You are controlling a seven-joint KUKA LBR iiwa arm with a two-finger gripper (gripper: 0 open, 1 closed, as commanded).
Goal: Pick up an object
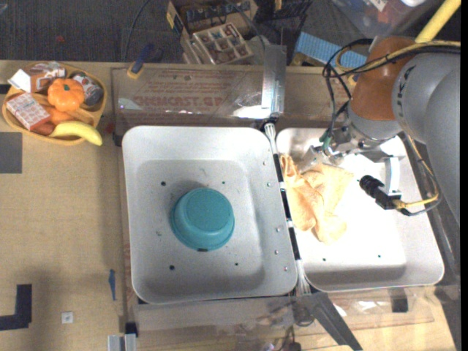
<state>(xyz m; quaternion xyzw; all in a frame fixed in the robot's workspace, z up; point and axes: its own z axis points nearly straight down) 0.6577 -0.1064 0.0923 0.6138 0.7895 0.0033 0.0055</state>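
Gripper (329,146) hangs over the right white bin (409,265); jaw state, can't tell. The crumpled yellow cloth (319,196) lies just below-left, stretched along that bin's left wall.

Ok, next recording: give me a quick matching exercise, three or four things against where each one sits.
Things:
1. teal bowl
2. yellow cloth
3. banana
4. pincer

Places:
A. in the basket at the bench's far left
B. in the right bin, against its left wall
C. middle of the left bin
D. above the right bin's far edge

Pairs: 1-C, 2-B, 3-A, 4-D
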